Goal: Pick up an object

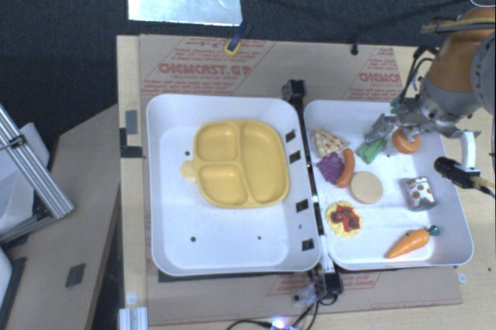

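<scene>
While the gripper [385, 128] is lowered into the right bin [453, 247], a green toy [372, 149] is seen just below its fingertips, possibly touching. Whether the fingers are apart or clamped cannot be told. The toy's long axis is angled from lower left to upper right, toward the gripper.

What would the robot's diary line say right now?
gripper: over right bin | nearest: green toy | grasp: unclear
</scene>
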`<state>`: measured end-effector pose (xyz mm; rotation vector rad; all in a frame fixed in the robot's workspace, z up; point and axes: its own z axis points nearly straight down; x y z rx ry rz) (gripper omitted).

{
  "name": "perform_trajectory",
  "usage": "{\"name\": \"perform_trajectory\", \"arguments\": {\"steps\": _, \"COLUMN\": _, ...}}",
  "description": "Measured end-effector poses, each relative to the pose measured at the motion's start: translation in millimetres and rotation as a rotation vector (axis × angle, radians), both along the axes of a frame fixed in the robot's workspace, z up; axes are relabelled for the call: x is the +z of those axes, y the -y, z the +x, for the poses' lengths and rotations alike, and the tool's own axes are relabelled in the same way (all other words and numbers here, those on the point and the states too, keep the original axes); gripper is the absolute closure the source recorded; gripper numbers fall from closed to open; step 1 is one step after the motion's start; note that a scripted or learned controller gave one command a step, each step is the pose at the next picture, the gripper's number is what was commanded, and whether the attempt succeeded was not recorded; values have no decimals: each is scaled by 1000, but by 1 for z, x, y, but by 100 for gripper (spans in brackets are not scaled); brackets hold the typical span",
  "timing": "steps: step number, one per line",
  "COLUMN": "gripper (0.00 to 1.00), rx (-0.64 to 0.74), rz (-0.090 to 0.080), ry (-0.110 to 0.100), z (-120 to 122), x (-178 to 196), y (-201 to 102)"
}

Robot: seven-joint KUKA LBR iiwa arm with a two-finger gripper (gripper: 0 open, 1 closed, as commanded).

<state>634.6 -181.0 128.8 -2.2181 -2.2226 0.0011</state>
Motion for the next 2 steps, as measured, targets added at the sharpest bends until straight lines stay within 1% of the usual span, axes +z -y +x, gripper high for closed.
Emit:
{"name": "perform_trajectory", "arguments": {"steps": 1, "gripper": 0, "rx": 0, "rz": -2, "ry": 7, "z": 2, "x": -32, "y": 0}}
{"name": "perform_trajectory", "arguments": {"steps": 2, "gripper": 100, "rx": 1, "rz": -2, "ry": 10, "z": 3, "x": -22, "y": 0}}
